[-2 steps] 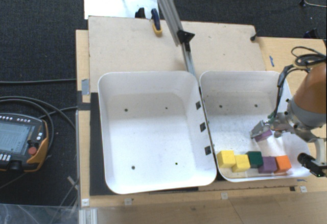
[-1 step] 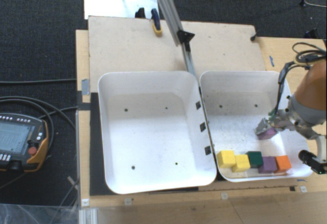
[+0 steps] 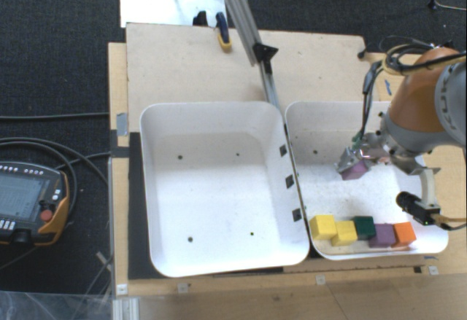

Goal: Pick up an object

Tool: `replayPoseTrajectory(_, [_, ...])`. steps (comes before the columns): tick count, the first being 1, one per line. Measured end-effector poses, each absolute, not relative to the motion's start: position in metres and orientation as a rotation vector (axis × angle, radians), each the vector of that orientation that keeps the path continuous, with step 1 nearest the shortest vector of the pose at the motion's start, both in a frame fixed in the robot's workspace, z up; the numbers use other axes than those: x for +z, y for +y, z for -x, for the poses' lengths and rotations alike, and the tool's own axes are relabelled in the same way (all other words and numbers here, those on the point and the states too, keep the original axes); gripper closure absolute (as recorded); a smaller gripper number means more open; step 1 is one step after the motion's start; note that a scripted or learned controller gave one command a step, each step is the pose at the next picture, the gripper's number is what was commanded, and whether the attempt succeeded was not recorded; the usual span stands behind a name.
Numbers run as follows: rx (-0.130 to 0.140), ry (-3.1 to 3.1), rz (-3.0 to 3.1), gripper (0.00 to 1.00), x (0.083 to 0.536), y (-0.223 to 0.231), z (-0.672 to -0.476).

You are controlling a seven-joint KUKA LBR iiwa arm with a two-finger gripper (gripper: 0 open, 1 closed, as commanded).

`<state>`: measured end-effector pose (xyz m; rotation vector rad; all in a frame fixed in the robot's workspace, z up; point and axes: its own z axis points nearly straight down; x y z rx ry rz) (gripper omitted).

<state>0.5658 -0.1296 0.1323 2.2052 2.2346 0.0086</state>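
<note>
**Purple block at the fingertips, grip uncertain**

The grey two-finger gripper [image 3: 353, 163] of the orange-banded arm hangs over the right shallow white plastic bin [image 3: 321, 122], reaching in from the right; a small pale purple cube-like block [image 3: 356, 170] sits right at its tip, tilted, and looks to be pinched between the fingers, though the metal housing hides most of the contact; whether the block is lifted clear of the bin floor or merely pressed against it cannot be told from this slant.

Along the near wall of the same bin lies a row of small blocks, touching or nearly so: two yellow cubes [image 3: 323, 226] [image 3: 345, 232], a dark green cube [image 3: 363, 226], a darker purple cube [image 3: 382, 235] and an orange cube [image 3: 403, 233]; the left shallow white plastic bin [image 3: 168, 129] has a bare speckled floor.

Judging from this, the task is at the grasp-or-lift stage; the risks are plain enough: a tilted block caught by an edge or corner may pivot and slip out as the arm rises; a shallow pinch at the very fingertips gives little friction to spare; a quick lift or swing would shake it loose, and it would drop back into the right bin, perhaps knocking the row near the front wall; a slow, straight rise would be the safer call.
</note>
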Motion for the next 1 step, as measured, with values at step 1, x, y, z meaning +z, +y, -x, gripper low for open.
replayPoseTrajectory(1, [0.011, 2.236, -2.205, 1.00, 0.1924, -0.0177, -0.5875])
